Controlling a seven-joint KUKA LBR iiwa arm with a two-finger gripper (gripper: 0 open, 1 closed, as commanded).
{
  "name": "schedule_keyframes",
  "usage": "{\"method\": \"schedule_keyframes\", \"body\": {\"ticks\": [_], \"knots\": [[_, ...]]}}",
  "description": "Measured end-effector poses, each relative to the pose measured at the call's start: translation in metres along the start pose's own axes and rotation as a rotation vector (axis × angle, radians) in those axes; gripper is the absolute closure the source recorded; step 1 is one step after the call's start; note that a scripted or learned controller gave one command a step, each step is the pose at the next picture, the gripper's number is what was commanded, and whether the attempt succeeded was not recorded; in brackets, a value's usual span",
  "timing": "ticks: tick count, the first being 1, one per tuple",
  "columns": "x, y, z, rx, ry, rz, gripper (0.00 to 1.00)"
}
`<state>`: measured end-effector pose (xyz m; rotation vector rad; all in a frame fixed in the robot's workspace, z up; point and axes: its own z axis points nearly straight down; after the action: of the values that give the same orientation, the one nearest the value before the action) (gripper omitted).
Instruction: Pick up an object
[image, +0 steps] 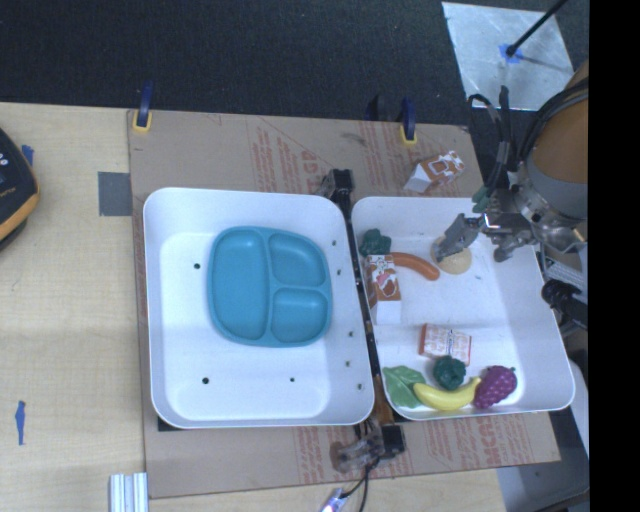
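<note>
We look down at a slant on a table (70, 300) with two shallow white bins side by side. The left bin (180, 390) holds a blue divided plate (270, 286). The right bin (530, 340) holds the toy food, and our arm (560, 150) reaches into it from the right. Our end effector (452, 243) hangs over the far part of this bin, and whether it is open or has hold of anything we cannot tell, since its tip is dark and small here. Just beside the tip, on its near right side and perhaps touching it, lies a small pale round piece (457, 262). Just to the left lies a sausage (412, 265), which we judge the likeliest target: its long axis runs left to right with a slight tilt, its right end pointing toward the tip. The banana (445, 397), grapes (495, 385) and a small packet (444, 342) lie well apart, along the near edge.
</note>
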<state>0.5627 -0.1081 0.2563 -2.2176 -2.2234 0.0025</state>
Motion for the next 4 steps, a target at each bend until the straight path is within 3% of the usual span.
{"method": "schedule_keyframes", "body": {"ticks": [1, 2, 3, 4], "knots": [[0.018, -0.063, 0.065, 0.003, 0.000, -0.002, 0.00], [-0.016, -0.051, 0.162, -0.008, -0.003, -0.003, 0.00], [-0.017, -0.051, 0.151, -0.008, -0.005, -0.007, 1.00], [-0.017, -0.051, 0.151, -0.008, -0.005, -0.007, 0.00]]}}
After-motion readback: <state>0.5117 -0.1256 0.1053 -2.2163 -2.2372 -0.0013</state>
